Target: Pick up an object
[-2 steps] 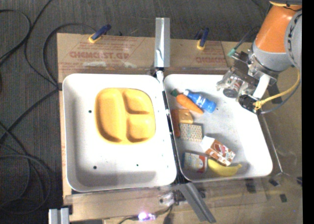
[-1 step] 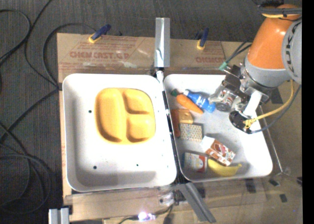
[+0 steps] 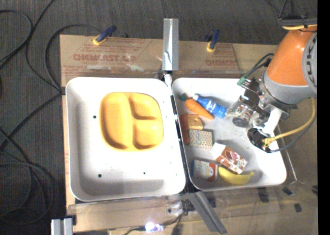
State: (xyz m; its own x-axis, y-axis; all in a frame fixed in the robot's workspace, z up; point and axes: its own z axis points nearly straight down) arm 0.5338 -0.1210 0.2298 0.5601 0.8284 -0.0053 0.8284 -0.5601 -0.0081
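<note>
Hand low over the right bin, nothing gripped that I can see.

My hand (image 3: 246,111) hangs at the right bin's (image 3: 278,174) far right side, just beside the blue bottle (image 3: 210,106) and the carrot (image 3: 198,107); whether it's wide or narrow I can't tell from up here. The pickings are all heaped in this bin: bottle and carrot up top, small boxes (image 3: 198,132) mid-bin, banana (image 3: 235,177) near the front wall. The yellow tray (image 3: 132,120) sits alone in the left bin (image 3: 82,177). I judge the bottle the nearest candidate.
</note>
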